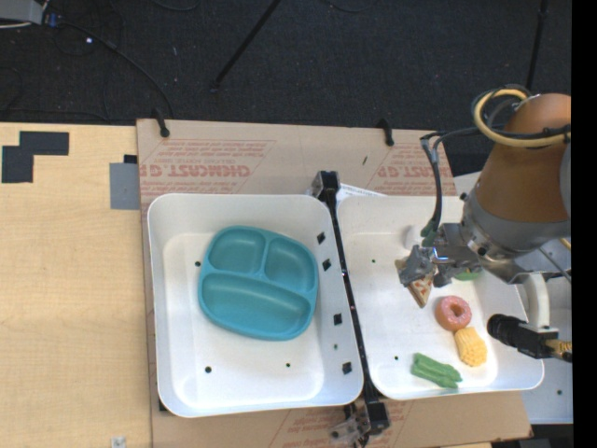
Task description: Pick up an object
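In the right bin [392, 381] lie a pink donut [454, 313], a yellow corn cob [471, 347] and a green pea pod [436, 371]. A tan wedge-shaped piece [421, 293] rests just left of the donut. My gripper [414, 270] hangs low over the right bin, directly above the wedge and close to it. The grey arm with its orange band [522, 161] reaches in from the right and hides the bin's far right part.
The left bin [177, 371] holds a teal divided plate [258, 282]. A black divider rail [340, 292] runs between the two bins. Brown cardboard [242, 161] lies under and behind them.
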Available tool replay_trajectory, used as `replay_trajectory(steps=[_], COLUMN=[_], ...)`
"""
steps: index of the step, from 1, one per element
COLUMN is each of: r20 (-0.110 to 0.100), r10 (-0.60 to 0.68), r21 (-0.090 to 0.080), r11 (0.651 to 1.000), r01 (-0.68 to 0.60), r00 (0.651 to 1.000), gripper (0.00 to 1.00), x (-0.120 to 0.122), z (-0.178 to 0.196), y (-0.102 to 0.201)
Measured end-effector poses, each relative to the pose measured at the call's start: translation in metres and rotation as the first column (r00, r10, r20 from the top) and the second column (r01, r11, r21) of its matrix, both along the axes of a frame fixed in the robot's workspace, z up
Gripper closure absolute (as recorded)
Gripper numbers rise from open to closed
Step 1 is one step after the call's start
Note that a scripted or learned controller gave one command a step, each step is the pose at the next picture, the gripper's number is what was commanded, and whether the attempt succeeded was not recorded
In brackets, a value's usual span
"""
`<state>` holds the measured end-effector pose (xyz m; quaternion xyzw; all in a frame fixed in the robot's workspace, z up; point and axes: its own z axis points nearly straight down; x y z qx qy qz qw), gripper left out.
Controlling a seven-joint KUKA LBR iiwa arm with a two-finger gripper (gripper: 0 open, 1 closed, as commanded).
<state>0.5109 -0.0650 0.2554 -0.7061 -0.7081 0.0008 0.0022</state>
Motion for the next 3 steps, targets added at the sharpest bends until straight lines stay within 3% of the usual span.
replay_trajectory(steps=[3], r20=[-0.003], r10=[0.002], r21=[-0.001], r11=[1.000], r01=[-0.002], r00=[1.000], gripper=[1.00], x=[-0.012], z=[-0.026], y=[0.157])
